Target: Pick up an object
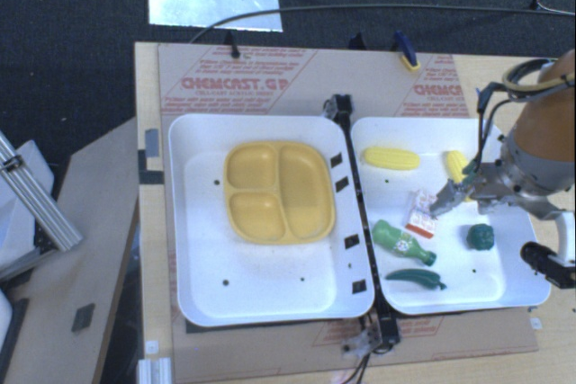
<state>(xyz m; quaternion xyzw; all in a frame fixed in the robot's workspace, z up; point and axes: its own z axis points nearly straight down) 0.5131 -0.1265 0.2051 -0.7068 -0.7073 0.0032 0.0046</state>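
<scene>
- Two white bins sit side by side on the desk (153,220): the left bin (193,283) holds a yellow tray (277,192) with three compartments, lying flat near its middle.
- The right bin (517,288) holds the small things: a corn cob (391,159) near the far edge, a second yellow piece (456,165) just beside my arm, a packet (421,218) in red and white, a green bottle (402,242) lying on its side, a dark green pepper (416,279) near the front edge, and a broccoli (480,236).
- My claw (444,200) is low over the right bin, its tip just beside the packet's right edge.
- I cannot tell whether it is released or clenched; nothing shows between its tips.
</scene>
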